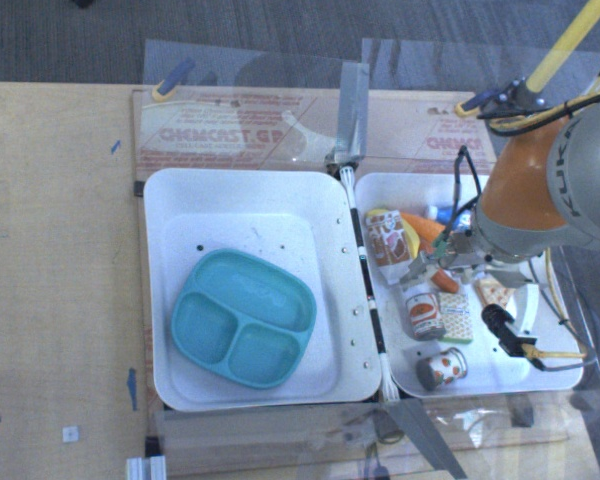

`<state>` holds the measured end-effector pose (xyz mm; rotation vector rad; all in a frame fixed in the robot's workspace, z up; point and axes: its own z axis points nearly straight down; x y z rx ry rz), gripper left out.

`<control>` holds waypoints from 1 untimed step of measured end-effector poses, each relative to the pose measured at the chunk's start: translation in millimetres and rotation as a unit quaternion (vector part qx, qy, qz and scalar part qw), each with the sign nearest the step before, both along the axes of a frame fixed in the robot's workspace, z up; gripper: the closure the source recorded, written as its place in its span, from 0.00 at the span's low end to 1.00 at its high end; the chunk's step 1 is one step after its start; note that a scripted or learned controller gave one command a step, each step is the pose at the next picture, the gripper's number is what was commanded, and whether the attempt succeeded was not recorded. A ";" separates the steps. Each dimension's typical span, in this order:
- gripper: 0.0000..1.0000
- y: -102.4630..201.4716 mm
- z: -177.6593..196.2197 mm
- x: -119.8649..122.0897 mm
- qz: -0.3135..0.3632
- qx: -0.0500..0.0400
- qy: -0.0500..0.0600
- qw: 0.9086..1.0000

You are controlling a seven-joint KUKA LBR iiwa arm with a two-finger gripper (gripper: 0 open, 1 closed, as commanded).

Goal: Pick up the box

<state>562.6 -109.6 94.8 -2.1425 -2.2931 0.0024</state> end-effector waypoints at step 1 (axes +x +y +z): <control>1.00 -1.3 7.5 0.7 -0.001 0.000 0.000 1.000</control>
